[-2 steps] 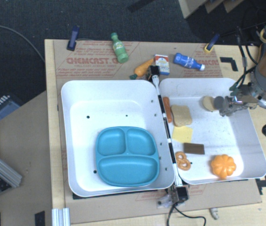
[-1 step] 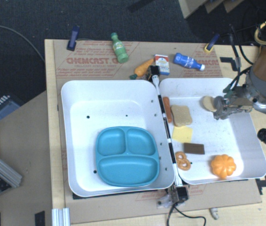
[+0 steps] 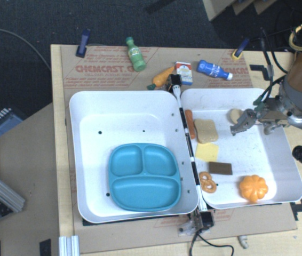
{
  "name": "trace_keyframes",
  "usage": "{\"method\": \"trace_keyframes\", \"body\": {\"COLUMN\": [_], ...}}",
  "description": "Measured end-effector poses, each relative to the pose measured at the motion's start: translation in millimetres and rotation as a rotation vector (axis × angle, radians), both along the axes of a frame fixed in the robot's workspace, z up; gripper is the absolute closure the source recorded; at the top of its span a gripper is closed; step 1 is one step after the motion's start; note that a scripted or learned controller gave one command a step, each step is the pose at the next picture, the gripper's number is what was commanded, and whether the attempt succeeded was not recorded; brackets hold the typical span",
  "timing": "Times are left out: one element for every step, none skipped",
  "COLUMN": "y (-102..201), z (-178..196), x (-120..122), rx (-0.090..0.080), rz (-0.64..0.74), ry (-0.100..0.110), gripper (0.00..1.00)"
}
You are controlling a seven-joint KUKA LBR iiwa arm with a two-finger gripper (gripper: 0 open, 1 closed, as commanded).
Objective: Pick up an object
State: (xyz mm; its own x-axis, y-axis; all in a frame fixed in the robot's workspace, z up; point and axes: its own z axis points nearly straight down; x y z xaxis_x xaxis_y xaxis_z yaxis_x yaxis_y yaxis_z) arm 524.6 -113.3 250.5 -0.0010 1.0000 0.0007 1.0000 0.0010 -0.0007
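Note:
My gripper [image 3: 253,127] hangs over the upper right part of the right bin [image 3: 279,164], open, with nothing between its fingers. A small beige round piece [image 3: 235,114] lies just up and left of the left fingertip [image 3: 238,128]. Further left in that bin are a reddish sausage [image 3: 190,123], a tan bread slice [image 3: 206,130] and a yellow cheese square [image 3: 207,152]. Lower down lie a brown bar [image 3: 220,168], a pretzel [image 3: 208,182] and an orange pumpkin [image 3: 253,188].
The left bin [image 3: 103,116] holds a blue divided plate [image 3: 144,176]. Behind the bins on the board lie a green bottle [image 3: 136,55], a blue bottle [image 3: 214,70], a carrot [image 3: 163,77] and a small carton [image 3: 183,72]. Cables hang by the arm at right.

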Motion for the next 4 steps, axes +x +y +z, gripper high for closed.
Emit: {"method": "trace_keyframes", "body": {"y": [-56.8,-87.2,-16.3,-79.5], "z": [-66.5,-167.2,-165.6,-136.7], "x": [-32.3,69.9,82.1,-13.9], "rx": [-0.002,-0.001,0.001,-0.002], "rz": [-0.003,-0.001,0.001,-0.003], "ry": [0.002,0.001,-0.001,0.001], "gripper": [0.00,0.00,0.00,0.00]}}
